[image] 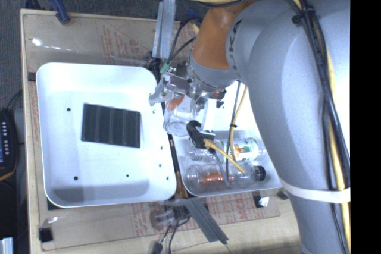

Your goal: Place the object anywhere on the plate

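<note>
A dark grey ribbed rectangular plate (111, 125) lies flat in the middle of the left white bin (59, 86). My gripper (177, 109) hangs over the divide between the two bins, just right of the plate's far right corner. A small clear piece with an orange tint (174, 103) shows at the gripper, and a clear round thing (175, 125) sits right below it. Whether either is held is hidden by the wrist hardware.
The right bin (196, 192) is mostly covered by the arm. It holds a clear plastic bottle lying on its side (217, 178) and a bottle with a green and orange label (245, 149). Blue clamps (58, 8) grip the bench's far left corner.
</note>
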Robot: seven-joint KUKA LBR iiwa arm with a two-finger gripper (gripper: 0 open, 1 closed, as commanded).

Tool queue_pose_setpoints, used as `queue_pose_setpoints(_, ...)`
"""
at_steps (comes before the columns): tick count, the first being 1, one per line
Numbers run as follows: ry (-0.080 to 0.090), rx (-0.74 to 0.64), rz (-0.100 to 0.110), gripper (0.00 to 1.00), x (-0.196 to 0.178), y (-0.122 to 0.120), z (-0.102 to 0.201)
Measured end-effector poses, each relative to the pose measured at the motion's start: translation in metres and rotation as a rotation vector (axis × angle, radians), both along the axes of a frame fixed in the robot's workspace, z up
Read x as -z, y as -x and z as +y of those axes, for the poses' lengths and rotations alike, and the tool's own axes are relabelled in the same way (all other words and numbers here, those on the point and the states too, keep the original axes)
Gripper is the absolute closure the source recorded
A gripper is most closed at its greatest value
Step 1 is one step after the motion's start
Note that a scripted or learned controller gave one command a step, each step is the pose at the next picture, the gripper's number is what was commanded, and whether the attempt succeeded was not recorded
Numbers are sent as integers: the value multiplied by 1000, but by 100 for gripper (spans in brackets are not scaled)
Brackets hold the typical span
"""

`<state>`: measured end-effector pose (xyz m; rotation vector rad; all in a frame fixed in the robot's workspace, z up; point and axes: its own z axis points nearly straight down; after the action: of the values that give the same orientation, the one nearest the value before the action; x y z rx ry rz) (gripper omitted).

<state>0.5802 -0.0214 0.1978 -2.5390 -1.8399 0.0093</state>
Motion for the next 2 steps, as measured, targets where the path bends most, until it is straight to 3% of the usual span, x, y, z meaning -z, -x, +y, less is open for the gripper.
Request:
queue_pose_setpoints(1, 1, -119, -1, 100, -38, -24, 86)
queue_pose_setpoints(2, 1, -210, 0, 100, 8, -2, 98)
